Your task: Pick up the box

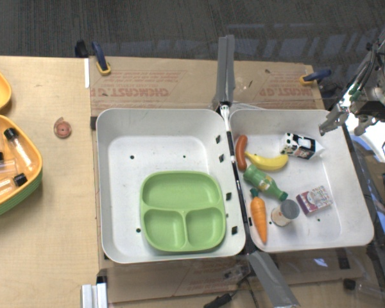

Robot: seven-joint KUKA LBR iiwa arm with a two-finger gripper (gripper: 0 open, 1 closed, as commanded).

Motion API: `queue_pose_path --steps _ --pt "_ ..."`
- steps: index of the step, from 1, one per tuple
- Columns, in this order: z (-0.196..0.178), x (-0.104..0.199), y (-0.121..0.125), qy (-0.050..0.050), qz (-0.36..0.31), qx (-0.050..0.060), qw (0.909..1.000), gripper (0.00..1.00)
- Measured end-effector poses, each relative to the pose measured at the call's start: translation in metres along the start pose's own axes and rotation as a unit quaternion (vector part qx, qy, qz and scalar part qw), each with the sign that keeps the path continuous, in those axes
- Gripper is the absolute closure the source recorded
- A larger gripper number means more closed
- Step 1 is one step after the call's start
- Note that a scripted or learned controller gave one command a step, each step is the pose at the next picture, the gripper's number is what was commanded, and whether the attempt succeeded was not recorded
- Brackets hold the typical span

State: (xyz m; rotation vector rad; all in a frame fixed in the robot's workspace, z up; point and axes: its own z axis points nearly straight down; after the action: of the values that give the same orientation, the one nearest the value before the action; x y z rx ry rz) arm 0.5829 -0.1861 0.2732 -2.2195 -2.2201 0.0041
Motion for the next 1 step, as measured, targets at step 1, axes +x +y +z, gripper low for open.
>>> queue_pose_path --steps 1 --pt "0.1650 0.0265 -0.0119 0.000 -0.160 -0.001 0.9872 0.00"
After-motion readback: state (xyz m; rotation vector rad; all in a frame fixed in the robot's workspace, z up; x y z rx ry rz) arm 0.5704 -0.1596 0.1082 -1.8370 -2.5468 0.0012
